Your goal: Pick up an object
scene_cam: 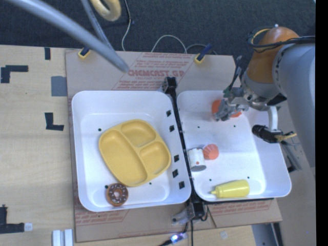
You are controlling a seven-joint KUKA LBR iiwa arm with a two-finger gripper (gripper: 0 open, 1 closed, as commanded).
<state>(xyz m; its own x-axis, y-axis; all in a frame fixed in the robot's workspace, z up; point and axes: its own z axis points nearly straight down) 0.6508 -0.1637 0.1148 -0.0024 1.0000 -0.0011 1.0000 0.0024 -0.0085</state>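
Just gripper over orange object

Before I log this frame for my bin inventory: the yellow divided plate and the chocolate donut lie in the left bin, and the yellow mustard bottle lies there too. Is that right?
Not quite. The yellow mustard bottle lies in the right bin, near its front edge, as the camera view shows. The yellow divided plate and the chocolate donut do lie in the left bin.

hand low over orange object in right bin.
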